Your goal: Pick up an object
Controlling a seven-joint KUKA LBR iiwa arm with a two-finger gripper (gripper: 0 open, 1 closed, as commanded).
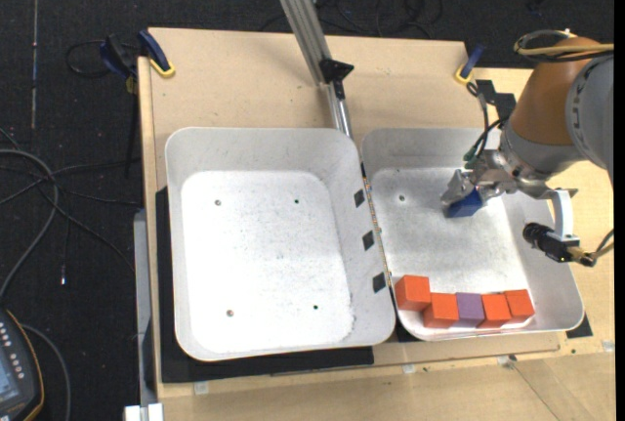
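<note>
A row of blocks lies along the right bin's near wall

A single fixed camera is mounted above the bench, looking down at a slant from moderate height, taking in both white bins complete, with the arm entering from the frame's right.

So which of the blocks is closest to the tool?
The blue block, right at the tool; the orange and purple blocks sit in a row along the right bin's near edge.
</note>
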